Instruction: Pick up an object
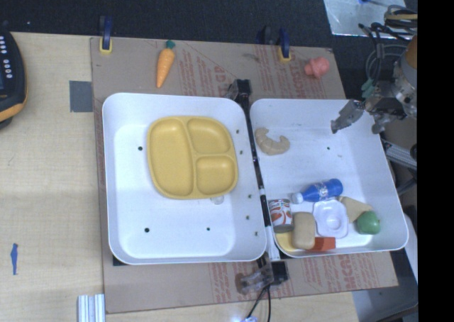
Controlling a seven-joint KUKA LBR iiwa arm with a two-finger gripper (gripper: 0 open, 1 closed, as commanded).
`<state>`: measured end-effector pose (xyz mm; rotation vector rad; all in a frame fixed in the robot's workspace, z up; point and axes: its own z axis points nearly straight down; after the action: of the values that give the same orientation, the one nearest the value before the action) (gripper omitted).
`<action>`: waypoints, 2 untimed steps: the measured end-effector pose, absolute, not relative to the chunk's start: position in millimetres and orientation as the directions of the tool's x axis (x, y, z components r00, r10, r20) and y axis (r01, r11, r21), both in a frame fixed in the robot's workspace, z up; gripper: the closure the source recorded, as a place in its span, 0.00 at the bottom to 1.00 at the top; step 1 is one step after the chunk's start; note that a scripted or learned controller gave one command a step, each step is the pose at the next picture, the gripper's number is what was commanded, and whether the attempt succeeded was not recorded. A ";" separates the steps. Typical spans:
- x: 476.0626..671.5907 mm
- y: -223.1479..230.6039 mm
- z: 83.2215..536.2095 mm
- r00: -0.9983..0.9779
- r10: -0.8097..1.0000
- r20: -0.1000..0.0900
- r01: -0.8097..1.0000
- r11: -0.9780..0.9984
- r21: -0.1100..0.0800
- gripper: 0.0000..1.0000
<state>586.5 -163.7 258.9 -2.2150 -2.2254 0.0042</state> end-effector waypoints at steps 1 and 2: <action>502.3 -129.3 164.8 -0.004 1.000 0.005 1.000 0.004 -0.018 0.00; 518.5 -126.3 110.7 -0.002 1.000 -0.006 1.000 0.002 0.017 0.00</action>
<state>518.5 -126.3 110.7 -2.2303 -2.2351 -0.0120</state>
